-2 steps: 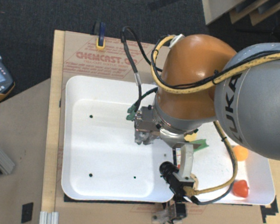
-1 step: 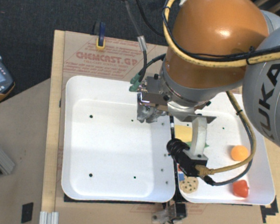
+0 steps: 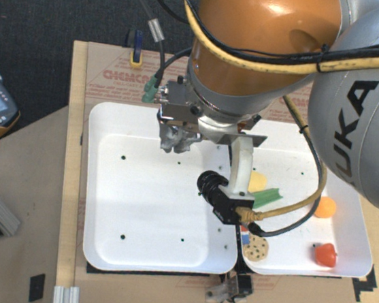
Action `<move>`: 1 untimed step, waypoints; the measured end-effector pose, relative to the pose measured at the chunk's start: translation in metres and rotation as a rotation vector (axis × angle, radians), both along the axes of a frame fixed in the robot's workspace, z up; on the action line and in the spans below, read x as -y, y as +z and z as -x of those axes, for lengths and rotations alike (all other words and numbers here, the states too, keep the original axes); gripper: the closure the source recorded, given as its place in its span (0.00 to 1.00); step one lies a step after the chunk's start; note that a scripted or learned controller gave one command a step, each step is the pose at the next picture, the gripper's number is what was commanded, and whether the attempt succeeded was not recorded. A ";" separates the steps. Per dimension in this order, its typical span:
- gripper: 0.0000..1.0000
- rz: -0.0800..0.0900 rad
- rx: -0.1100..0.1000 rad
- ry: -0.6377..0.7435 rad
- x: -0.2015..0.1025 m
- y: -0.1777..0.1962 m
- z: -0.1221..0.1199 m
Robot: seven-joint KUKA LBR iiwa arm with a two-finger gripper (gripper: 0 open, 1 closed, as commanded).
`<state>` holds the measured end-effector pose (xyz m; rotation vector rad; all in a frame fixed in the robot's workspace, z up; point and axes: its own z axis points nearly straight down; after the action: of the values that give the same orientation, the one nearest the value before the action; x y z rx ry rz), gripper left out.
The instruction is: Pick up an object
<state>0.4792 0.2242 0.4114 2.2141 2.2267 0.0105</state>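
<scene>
My gripper (image 3: pixel 173 141) hangs below the big orange wrist band, over the far part of the left bin (image 3: pixel 102 191). Nothing shows beneath it or in it. The objects lie in the right bin (image 3: pixel 354 233): a yellow piece (image 3: pixel 259 181) with a green piece (image 3: pixel 267 197) just in front of it near the divider, an orange ball (image 3: pixel 325 207), a red object (image 3: pixel 325 254) at the front right, and a round speckled cookie (image 3: pixel 255 247) next to a small blue item (image 3: pixel 245 237). The arm hides the right bin's far part.
A black cable fitting (image 3: pixel 219 198) and a yellow hose (image 3: pixel 285 208) hang from the arm over the divider between the bins. Both bins rest on a cardboard sheet (image 3: pixel 75 133). A blue clip (image 3: pixel 138 45) stands at its far edge.
</scene>
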 end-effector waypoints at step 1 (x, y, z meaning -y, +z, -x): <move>1.00 0.012 -0.024 -0.009 0.020 -0.175 0.003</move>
<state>0.4761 0.2044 0.2365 2.2295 2.2230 -0.0296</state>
